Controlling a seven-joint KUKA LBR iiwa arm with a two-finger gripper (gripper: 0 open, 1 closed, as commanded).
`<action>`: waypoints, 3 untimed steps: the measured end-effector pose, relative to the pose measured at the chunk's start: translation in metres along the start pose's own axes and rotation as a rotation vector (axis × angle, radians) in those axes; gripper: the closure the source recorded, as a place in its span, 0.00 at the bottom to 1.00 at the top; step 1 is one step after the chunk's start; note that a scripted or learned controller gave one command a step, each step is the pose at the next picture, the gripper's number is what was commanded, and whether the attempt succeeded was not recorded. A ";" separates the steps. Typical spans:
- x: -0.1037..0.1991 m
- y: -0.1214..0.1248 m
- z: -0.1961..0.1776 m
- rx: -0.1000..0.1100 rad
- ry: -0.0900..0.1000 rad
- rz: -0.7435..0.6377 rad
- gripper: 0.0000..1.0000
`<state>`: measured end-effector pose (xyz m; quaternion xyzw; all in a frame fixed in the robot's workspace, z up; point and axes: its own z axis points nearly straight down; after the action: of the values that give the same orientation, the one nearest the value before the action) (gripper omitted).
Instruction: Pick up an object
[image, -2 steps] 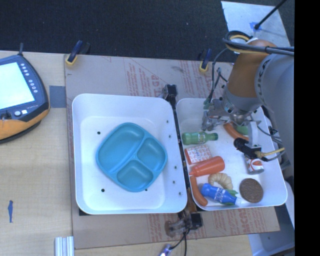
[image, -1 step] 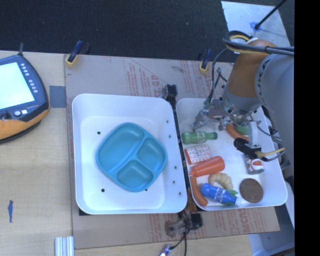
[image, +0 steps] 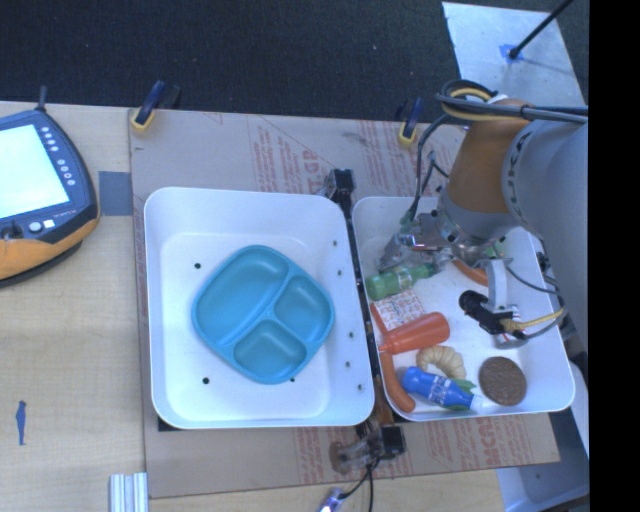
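My gripper (image: 418, 243) reaches down into the far part of the right bin (image: 560, 395), just above a green bottle (image: 395, 279) lying on its side. Nearer the front of this bin lie an orange-red bottle (image: 415, 332), a tan croissant (image: 446, 358), a blue bottle (image: 438, 389), a brown round cookie (image: 502, 380) and a hot dog (image: 392, 388). A carrot-like orange piece (image: 472, 272) shows beside the wrist. The arm hides the fingertips.
The left bin (image: 170, 300) holds a blue divided plate (image: 263, 313). A tablet-like pendant (image: 40, 190) lies at the far left of the bench. A black cable part (image: 485, 312) hangs over the right bin. Clamps (image: 148, 106) stand at the bench's back edge.
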<state>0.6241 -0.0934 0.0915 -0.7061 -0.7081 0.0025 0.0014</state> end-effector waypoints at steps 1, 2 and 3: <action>-0.002 0.000 -0.010 0.002 -0.002 -0.001 1.00; -0.001 0.000 -0.010 0.002 -0.002 -0.002 0.00; -0.003 0.000 -0.021 0.004 -0.004 -0.003 1.00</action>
<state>0.6241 -0.0963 0.1121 -0.7050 -0.7092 0.0051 0.0013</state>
